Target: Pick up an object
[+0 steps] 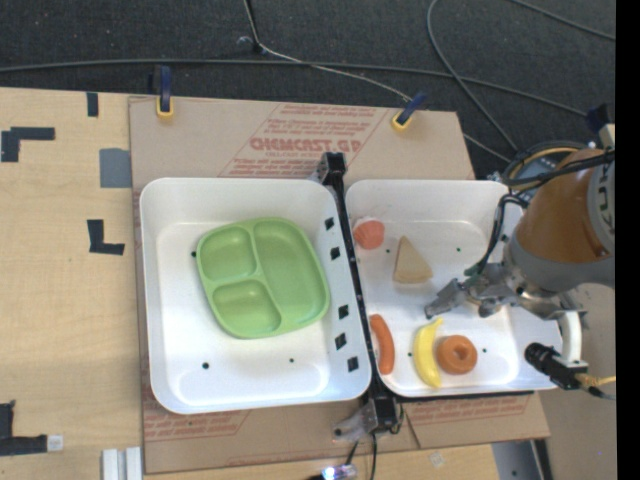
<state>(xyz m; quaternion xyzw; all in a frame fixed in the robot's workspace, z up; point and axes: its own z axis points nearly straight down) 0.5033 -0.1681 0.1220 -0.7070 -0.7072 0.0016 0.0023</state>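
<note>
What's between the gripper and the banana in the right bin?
Nothing visible. The gripper sits just above the banana's top end, with bare bin floor between them. The donut lies against the banana's right side and the carrot to its left, neither in the way.

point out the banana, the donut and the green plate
banana (427, 354): camera view, middle of its curved body
donut (459, 354): camera view, on its ring, left of the hole
green plate (262, 277): camera view, ridge between compartments

Left bin (165, 268) holds a divided plate (262, 277). Right bin (440, 196) holds a tomato (369, 234) at rear left, a wedge (409, 262) beside it, and carrot (382, 343), banana (427, 352) and doughnut (458, 354) left to right along the front.
</note>
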